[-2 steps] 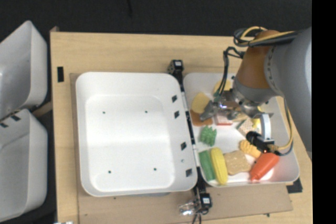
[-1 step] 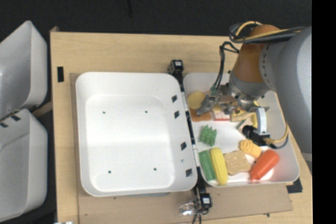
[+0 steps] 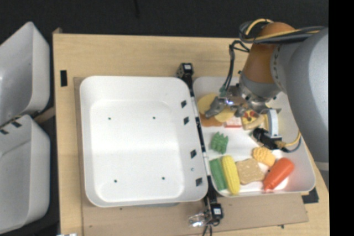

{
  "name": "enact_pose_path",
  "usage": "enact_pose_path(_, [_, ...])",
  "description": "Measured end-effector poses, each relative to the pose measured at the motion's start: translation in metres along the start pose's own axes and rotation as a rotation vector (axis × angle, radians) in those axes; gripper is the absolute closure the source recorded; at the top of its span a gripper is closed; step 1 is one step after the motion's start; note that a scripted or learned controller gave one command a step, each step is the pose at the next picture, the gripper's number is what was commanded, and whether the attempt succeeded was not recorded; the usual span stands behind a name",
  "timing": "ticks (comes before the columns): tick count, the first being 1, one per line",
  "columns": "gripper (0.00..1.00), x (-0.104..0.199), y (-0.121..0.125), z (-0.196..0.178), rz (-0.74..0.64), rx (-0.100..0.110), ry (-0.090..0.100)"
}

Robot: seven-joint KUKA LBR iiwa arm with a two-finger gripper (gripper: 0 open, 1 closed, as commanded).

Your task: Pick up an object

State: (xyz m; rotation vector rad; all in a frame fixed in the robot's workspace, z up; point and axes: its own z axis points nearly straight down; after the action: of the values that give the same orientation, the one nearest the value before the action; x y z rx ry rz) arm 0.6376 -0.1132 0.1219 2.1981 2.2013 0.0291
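Note:
My gripper (image 3: 235, 109) reaches down into the upper part of the right bin (image 3: 298, 188), over a cluster of toy food. Beneath it lie a yellow-tan rounded piece (image 3: 208, 102) and a brown piece (image 3: 213, 113), with a flat pale piece with red marks (image 3: 250, 116) to the right. Further down the bin rest a green leafy piece (image 3: 219, 142), a corn cob (image 3: 230, 173), a green pod (image 3: 217, 173), a slice of bread (image 3: 249, 171), an orange-yellow piece (image 3: 263, 156) and a carrot (image 3: 277, 173). The wrist hides the fingertips.
The left bin (image 3: 99, 185) stands next to the right one on the wooden bench (image 3: 127, 50). Black clips (image 3: 185, 69) sit along the divide between the bins. The grey arm (image 3: 307, 85) with cables covers the right bin's right side.

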Motion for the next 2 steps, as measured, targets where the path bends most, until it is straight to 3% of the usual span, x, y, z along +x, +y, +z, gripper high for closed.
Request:
enact_pose_path(1, [0.00,0.003,0.014,0.000,0.000,0.003,0.001])
enact_pose_path(2, [1.00,0.000,0.018,-0.014,-0.004,-0.006,-0.004])
